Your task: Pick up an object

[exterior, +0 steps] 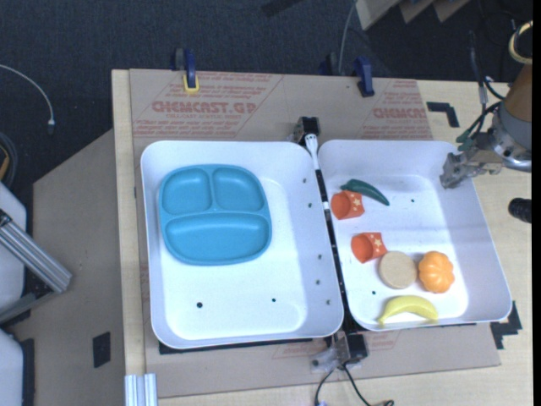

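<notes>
While the gripper [454,172] is parked at the right bin's [486,252] upper right edge, fingers too blurry to call, nothing's been grabbed yet, so it looks like the approach step, and a drop toward the orange pumpkin [436,271] is probably needed.
</notes>
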### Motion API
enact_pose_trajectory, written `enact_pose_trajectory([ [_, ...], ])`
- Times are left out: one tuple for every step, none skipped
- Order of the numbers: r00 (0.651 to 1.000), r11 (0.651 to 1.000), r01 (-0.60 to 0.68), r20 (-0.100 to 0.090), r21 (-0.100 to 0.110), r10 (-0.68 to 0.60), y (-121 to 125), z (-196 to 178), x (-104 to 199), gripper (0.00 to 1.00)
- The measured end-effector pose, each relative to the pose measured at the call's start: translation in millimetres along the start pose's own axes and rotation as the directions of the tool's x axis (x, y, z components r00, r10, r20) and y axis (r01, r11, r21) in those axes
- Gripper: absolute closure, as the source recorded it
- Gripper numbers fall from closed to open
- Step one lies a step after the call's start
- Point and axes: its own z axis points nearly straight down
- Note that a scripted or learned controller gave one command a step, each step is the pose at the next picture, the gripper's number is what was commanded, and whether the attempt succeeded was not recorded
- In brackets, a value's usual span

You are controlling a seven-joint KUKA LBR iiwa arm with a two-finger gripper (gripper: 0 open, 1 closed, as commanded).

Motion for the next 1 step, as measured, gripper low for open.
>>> enact_pose_trajectory([
  [1.000, 1.000, -0.001, 0.000, 0.001, 0.001, 1.8, -38.8, -0.5, 1.00],
])
